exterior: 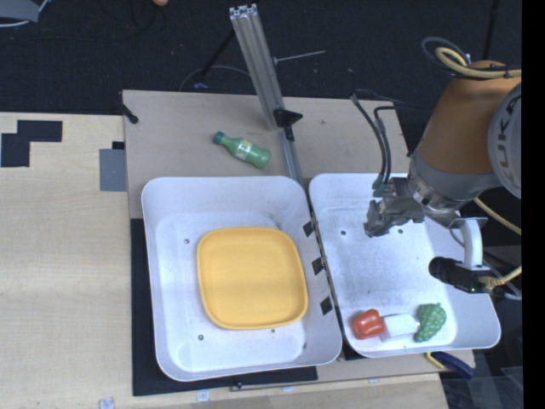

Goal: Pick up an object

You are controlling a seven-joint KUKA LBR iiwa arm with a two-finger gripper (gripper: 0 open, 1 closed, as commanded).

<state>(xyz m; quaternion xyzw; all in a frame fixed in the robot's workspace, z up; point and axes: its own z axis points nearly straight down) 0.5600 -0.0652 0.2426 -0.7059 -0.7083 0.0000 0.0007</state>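
Observation:
My gripper hangs over the upper middle of the right bin, pointing down, with nothing visible between its fingers. Along that bin's front edge lie a red-orange pepper-like toy, a white block and a green broccoli-like toy, all well below and to the right of the gripper. A yellow square plate rests in the middle of the left bin.
A small green bottle lies on the bench behind the left bin. A slanted aluminium rail rises from between the bins at the back. Black clips line the seam between the bins. Cables hang by the wrist.

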